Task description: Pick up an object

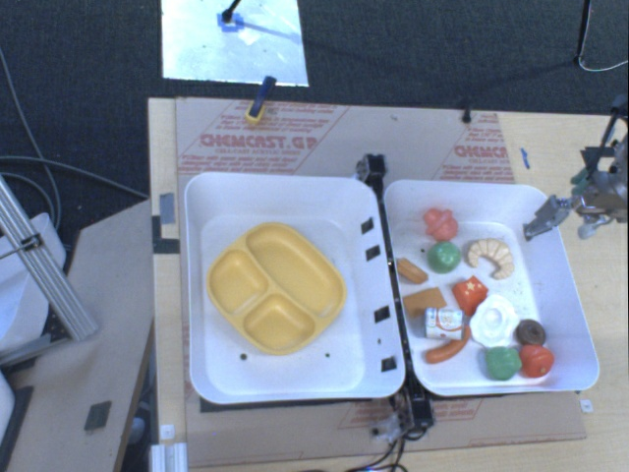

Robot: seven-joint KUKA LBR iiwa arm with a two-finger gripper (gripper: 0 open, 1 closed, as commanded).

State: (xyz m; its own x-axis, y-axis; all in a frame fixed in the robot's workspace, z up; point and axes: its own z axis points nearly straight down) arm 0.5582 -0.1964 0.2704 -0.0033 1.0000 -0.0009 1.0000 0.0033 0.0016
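The right bin (570, 293) holds several toy foods: a pink-red piece (441, 223), a green ball (444, 257), a croissant (490, 255), a red pepper (470, 294), a small can (444, 322), a white fried egg (493, 320), a sausage (447, 350), a brown donut (531, 332) and a tomato (537, 361). My gripper (565, 226) hangs above the bin's far right rim, to the right of the croissant. It is open, with nothing between its fingers.
The left bin (197, 362) carries a yellow compartment plate (276, 286). Black clips (378, 283) line the seam between the bins. A blue-and-yellow tool (261, 100) lies on the board behind the bins, near a shiny sheet (234, 28).
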